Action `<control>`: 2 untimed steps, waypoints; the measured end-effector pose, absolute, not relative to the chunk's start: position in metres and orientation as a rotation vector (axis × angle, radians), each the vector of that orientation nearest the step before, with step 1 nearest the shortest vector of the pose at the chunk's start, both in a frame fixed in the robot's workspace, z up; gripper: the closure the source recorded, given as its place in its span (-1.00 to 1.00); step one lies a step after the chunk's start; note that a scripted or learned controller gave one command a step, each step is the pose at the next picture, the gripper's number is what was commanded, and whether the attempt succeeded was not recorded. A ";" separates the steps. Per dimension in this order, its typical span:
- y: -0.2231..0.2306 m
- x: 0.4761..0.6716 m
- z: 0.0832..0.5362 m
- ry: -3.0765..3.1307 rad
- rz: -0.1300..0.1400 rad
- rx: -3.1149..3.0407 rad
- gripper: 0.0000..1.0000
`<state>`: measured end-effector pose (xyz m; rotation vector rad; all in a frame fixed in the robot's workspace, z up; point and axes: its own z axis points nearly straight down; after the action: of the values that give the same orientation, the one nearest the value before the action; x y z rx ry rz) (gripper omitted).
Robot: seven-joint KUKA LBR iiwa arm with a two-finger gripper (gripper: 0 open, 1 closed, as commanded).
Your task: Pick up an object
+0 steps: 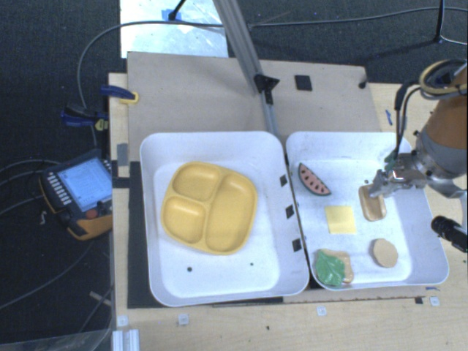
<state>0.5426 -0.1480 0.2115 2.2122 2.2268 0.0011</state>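
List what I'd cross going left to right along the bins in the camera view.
Yellow divided plate in the left bin → watermelon slice → yellow square slice → tan oblong piece, with the gripper over its top end.

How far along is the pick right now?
Done: the gripper has reached the right bin, just above the tan food piece. In hand: nothing visibly gripped yet. Left: close on it and lift. The watermelon slice, cheese square, cookie and yellow plate lie untouched.
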 end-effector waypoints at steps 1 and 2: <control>-0.088 0.556 0.220 2.237 0.000 2.208 1.00; -0.038 0.570 0.209 2.236 -0.002 2.209 1.00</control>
<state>0.5696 -0.0382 0.2088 2.2091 2.2364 -0.0015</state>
